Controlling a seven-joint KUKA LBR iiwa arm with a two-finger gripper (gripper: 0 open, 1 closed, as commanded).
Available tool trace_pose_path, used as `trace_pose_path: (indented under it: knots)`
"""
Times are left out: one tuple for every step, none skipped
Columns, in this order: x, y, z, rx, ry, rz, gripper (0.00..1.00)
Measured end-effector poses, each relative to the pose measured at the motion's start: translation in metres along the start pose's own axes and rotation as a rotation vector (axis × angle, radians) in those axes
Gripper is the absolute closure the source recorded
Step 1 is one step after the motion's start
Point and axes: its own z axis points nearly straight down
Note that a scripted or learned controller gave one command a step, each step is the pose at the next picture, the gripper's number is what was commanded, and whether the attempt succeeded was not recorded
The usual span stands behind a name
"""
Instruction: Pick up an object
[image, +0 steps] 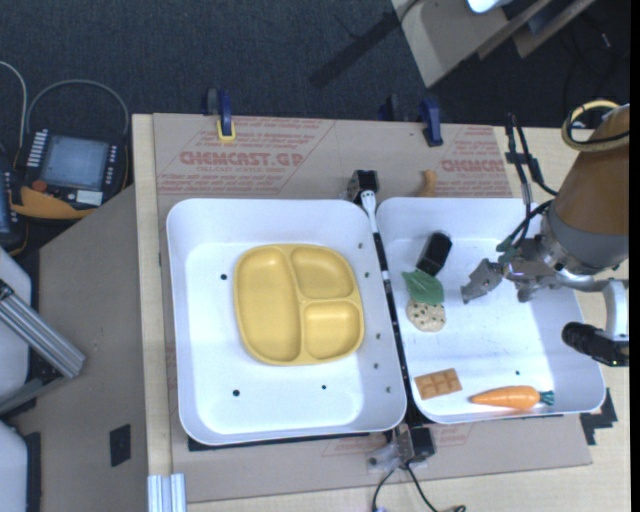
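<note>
Gripper (500, 283) low over the right bin (560, 230), toward its upper middle, fingers (478, 284) spread apart with nothing between them. Grey arm (590, 215) with its orange band entering from the right, above that bin's far corner.

Candidates for picking, all in the right bin and mostly along its left side:
- black block (434, 253) – tilted, nearest the bin's upper left, just left of the gripper and apart from it
- green piece (422, 285) just below the block, touching or nearly touching the cookie (427, 316) beneath it
- square orange cracker (437, 383) flat near the bottom edge
- carrot (508, 398) lying on its side along the bottom edge, green top pointing right, just right of the cracker

Left bin (200, 300) holding a yellow divided plate (298, 302) – three compartments, resting flat near the middle.

Both bins side by side on a brown cardboard sheet (300, 150) with red lettering, held at the far edge by two blue clamps (224, 108). Off to the left, on the dark floor, a control pendant (72, 165) with a coiled cable.
</note>
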Motion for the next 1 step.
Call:
trace_pose_path:
  knots:
    - [0.0003, 0.0033, -0.0071, -0.014, -0.002, -0.003, 0.00]
